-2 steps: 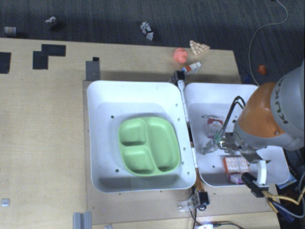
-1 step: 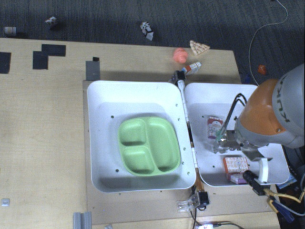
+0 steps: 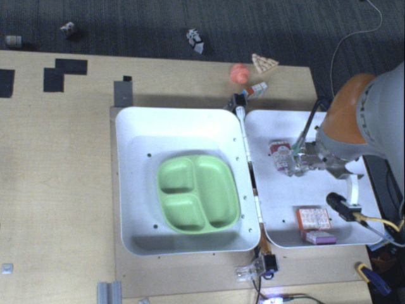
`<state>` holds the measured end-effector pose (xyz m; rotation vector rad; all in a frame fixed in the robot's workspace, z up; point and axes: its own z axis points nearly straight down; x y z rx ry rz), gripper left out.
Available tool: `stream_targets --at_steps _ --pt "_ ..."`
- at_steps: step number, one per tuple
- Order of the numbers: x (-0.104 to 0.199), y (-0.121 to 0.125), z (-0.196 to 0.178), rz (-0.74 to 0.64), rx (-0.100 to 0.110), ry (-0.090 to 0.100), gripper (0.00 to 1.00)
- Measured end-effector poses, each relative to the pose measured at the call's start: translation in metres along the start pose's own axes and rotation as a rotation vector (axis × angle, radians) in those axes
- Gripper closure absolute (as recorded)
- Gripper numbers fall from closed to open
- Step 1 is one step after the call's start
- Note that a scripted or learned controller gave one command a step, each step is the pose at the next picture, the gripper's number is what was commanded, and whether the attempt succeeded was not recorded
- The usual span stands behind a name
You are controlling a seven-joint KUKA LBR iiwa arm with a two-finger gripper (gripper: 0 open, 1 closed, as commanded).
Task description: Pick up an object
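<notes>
My gripper [image 3: 293, 162] is low in the right bin [image 3: 278, 227], in its upper middle part. A small red and white packet [image 3: 278, 149] lies right at the gripper's left side, partly covered by it. Whether the packet is in the gripper's grasp is unclear. A red patterned box [image 3: 313, 218] lies flat near the bin's front. A small purple block [image 3: 321, 237] sits just in front of the box.
The left bin [image 3: 136, 170] holds a green divided plate [image 3: 197, 192]. Behind the bins on the bench lie an orange ball [image 3: 239, 73], a pizza-slice toy [image 3: 264, 63] and a marker [image 3: 254, 91]. The arm comes in over the right bin's right side.
</notes>
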<state>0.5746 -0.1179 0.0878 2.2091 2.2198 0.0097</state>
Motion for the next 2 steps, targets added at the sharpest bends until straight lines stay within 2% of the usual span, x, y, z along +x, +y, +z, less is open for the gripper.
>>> stream_targets --at_steps 1,2 --pt "-0.089 0.030 -0.004 0.002 0.007 0.001 1.00" --pt "0.009 0.078 -0.111 -0.002 0.004 0.003 1.00"
